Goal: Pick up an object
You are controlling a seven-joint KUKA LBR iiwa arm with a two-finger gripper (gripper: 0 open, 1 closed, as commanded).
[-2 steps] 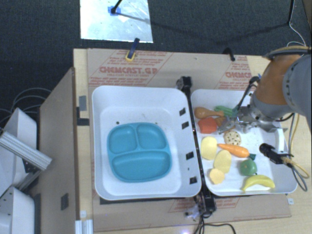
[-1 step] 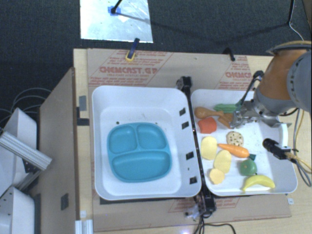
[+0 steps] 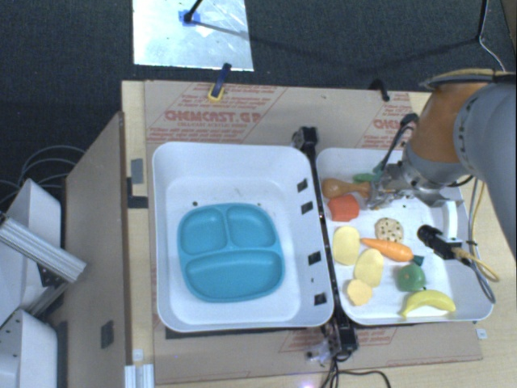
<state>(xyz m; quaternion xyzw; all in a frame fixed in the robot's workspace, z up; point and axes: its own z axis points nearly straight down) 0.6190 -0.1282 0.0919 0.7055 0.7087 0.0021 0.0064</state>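
Observation:
My gripper [image 3: 378,191] is down in the right bin [image 3: 468,285], at its far side. Just to its left lies a brown drumstick [image 3: 336,187], whose thin end reaches the gripper. A small green piece [image 3: 366,176] shows right behind the gripper. A red tomato [image 3: 345,208] sits just in front and to the left of it. Nearer the front lie a speckled cookie [image 3: 388,229], an orange carrot [image 3: 387,249], a green pepper [image 3: 410,277] and a yellow banana [image 3: 428,301]. I see nothing lifted.
Three pale yellow pieces [image 3: 346,245] [image 3: 369,267] [image 3: 359,292] lie along the right bin's left side. The left bin [image 3: 174,168] holds a blue divided plate [image 3: 231,251]. A black divider [image 3: 319,217] runs between the bins. The arm [image 3: 460,128] enters from the right.

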